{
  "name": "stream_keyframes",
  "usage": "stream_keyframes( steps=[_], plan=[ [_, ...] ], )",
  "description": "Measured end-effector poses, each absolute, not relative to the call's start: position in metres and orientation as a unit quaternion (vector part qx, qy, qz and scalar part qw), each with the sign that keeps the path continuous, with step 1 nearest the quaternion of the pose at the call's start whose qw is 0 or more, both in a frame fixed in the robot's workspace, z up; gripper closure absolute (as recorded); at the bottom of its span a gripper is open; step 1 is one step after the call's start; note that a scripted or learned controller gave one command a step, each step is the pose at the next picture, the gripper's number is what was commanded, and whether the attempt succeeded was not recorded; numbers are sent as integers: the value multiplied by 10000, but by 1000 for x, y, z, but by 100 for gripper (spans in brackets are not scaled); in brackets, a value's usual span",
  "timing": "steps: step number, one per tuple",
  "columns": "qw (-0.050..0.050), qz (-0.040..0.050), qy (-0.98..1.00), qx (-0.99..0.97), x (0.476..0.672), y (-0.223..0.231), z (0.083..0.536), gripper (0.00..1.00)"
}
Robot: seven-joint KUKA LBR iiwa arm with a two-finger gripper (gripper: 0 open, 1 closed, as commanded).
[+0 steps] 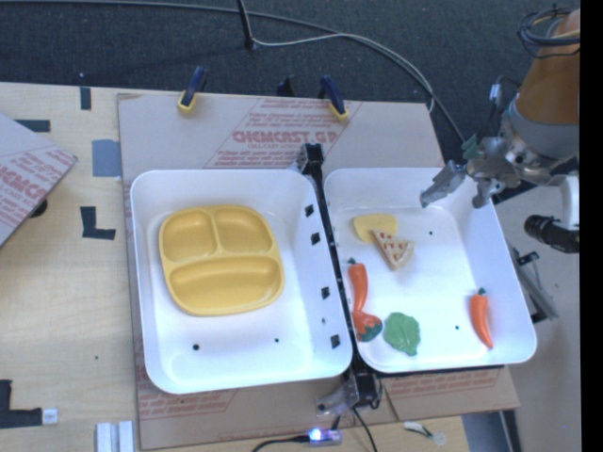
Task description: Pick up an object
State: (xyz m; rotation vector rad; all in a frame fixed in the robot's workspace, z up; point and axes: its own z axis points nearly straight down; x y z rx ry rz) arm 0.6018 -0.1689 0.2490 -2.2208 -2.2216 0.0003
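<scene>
1. Gripper (pixel 462 185) at right of frame, over the right bin's (pixel 443 354) upper right corner. We see its fingers spread apart, nothing between them.
2. Right bin, centre: cheese (pixel 375 225) touching a pizza slice (pixel 394 250).
3. Along its left wall: carrot (pixel 359 290), tomato (pixel 366 327) below it, a leaf (pixel 402 332) just beside.
4. Second carrot (pixel 481 317) lower right, well apart.
5. Left bin (pixel 170 370): yellow tray (pixel 221 258).

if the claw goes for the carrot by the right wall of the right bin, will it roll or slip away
The carrot looks like a small, smooth plastic toy, so probably light and a bit slippery. Its rounded, tapered body may roll or pivot if nudged. It lies close to the right bin wall, which could crowd the claw.
</scene>
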Motion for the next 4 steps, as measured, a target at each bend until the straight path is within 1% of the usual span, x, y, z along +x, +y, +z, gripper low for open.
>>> stream_keyframes(
  steps=[1,2,3,4],
  plan=[
    [15,12,-7073,-7070,598,-169,206,0],
    [25,17,-7073,-7069,602,-170,144,0],
    [0,2,-7072,-7071,602,-170,93,0],
    [-19,-16,-7078,-7065,604,-170,107,100]
  ],
)
